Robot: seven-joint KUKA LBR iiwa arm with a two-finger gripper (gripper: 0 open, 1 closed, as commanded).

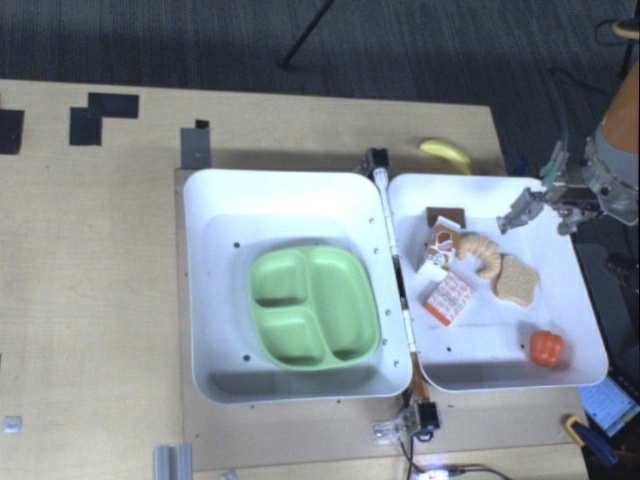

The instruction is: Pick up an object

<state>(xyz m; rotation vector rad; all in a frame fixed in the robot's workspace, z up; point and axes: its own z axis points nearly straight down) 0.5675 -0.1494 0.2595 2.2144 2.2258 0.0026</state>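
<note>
I take the croissant as my landmark — it lies mid-way in the right bin, and nothing is lifted. Touching its left end is a small carton, with a brown block just behind that. A red-and-white checked box sits just in front of the croissant, a bread slice just to its right, an orange tomato further right and forward. My gripper hovers behind and right of it, fingers spread wide, holding nothing. The left bin carries a green divided tray — a banana lies on the bench behind.
</note>
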